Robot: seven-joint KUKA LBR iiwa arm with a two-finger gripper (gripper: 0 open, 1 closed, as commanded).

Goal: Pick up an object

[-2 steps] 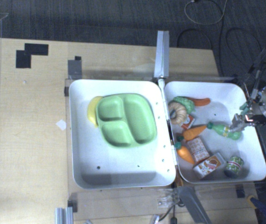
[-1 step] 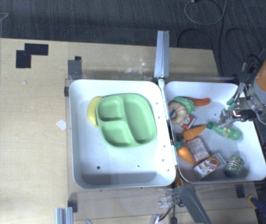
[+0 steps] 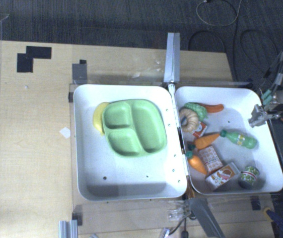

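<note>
The right bin (image 3: 241, 95) holds several toy foods: a green bottle (image 3: 239, 139), an orange carrot (image 3: 206, 140), a second carrot (image 3: 197, 163), a bagel (image 3: 189, 117), a green-topped vegetable (image 3: 203, 108), a small carton (image 3: 210, 158), a box (image 3: 222, 176) and a green can (image 3: 249, 176). My gripper (image 3: 258, 118) hangs over the right rim of this bin, above and to the right of the bottle. Nothing shows between its fingers.
The left bin (image 3: 89, 182) holds a green divided plate (image 3: 134, 127) lying over a yellow item (image 3: 99, 118). A metal post (image 3: 172, 58) stands behind the bins' shared edge. Cables (image 3: 231, 14) lie on the dark floor behind the bench.
</note>
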